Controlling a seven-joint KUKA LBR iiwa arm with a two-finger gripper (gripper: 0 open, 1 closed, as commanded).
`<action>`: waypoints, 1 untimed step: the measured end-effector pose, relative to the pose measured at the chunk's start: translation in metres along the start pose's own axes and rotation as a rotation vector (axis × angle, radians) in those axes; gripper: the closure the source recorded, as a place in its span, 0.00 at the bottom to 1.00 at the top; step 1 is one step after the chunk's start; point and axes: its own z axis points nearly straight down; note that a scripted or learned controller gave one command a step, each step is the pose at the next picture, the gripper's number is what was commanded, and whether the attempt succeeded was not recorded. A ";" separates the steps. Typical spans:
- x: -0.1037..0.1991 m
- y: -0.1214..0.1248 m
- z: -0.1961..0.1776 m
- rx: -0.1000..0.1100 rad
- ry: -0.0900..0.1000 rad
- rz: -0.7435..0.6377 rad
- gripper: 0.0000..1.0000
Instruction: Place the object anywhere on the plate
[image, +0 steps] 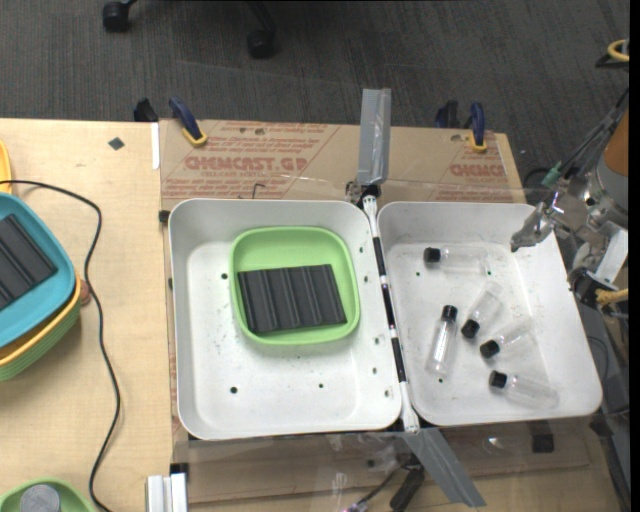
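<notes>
A green square plate (295, 248) with a dark ribbed insert (293, 298) sits in the left white bin (200, 400). Several clear vials with black caps lie loose in the right white bin (560, 410): one near the back left (447, 259), one long vial (439, 342) in the middle, and others (513, 339) towards the front right (527, 389). My gripper (527, 232) hangs at the right bin's back right corner, above its rim and apart from every vial. Nothing shows in its grasp.
A metal strip (374, 140) stands behind the seam between the bins, on cardboard held by blue clamps (186, 119). On the wooden bench at far left are teal and green trays (30, 290) and a black cable (100, 300).
</notes>
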 end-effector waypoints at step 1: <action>-0.026 0.004 -0.020 0.000 0.001 0.044 0.00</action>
